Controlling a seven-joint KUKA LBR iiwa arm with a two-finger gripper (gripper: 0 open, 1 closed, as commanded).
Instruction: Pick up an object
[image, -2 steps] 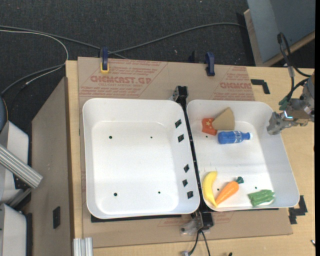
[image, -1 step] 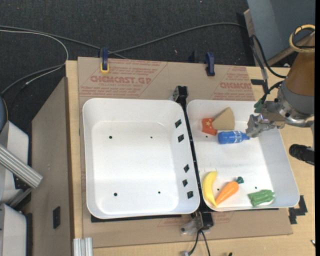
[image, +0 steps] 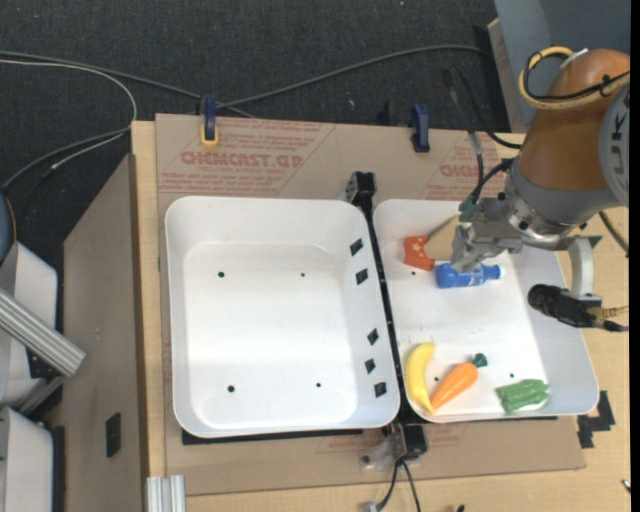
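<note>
- Dark carpet w/ loose cables behind; cardboard-topped bench (image: 300, 150) carries two shallow white bins side by side, clamped at far edge.
- Left bin (image: 190, 300): just bare white floor w/ a few small dark dots.
- Right bin (image: 520, 340) has all the items: blue object (image: 467, 276) far-centre, orange-red block (image: 418, 252) just left of it, yellow banana (image: 419, 372) + orange carrot (image: 455, 382) at near-left, green piece (image: 523, 395) at near-right.
- Arm comes in from right; gripper (image: 476, 250) sits directly over blue object, low, at or nearly touching its top.
- Pincer state: can't tell — wrist body hides the tips, so no call on how wide it is or whether it has anything.
- Likely target = blue object. Looks like small hard plastic toy: light, stiff, smooth so prob. a bit slippery; not fragile.
- Best hold, IMO: across its narrow width near the middle, since it lies long-ways left-right; end grip would likely let it pivot or squirt out.
- Risk: red block close by on left, could get nudged.
</note>
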